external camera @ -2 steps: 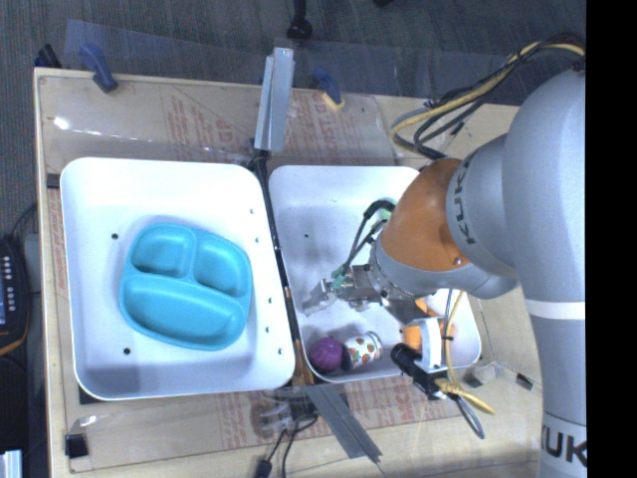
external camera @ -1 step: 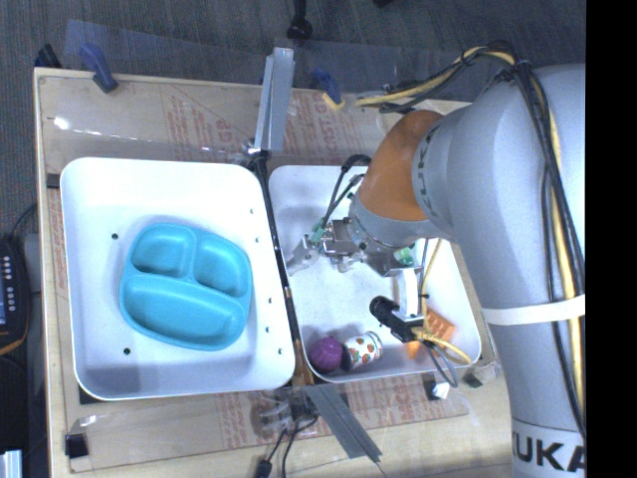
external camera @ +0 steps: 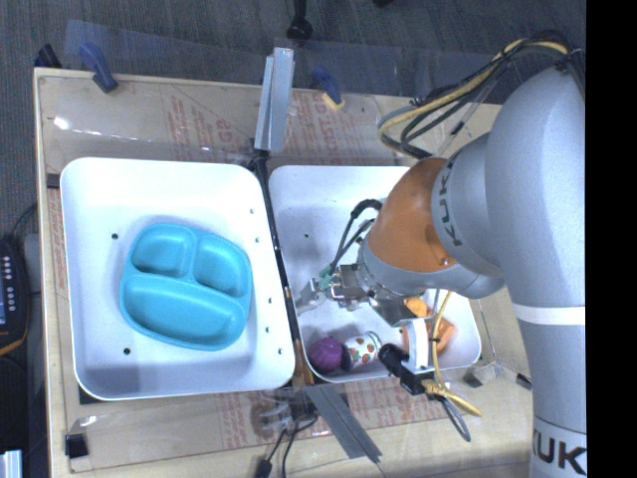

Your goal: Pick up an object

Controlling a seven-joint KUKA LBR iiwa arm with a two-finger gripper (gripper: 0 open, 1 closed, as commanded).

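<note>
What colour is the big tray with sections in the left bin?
Light blue. The sectioned tray shows clearly in the camera view.

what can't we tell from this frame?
- Gripper fingers: too small and cluttered to read in the camera view.
- Right bin floor: largely hidden by the arm.
- Orange item: partly behind the arm, unidentifiable.
- Spotted object beside the purple ball: too small to name.

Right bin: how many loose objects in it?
3 visible, along the right bin's near edge: purple ball, small patterned piece, orange item. The arm may hide more.
</note>
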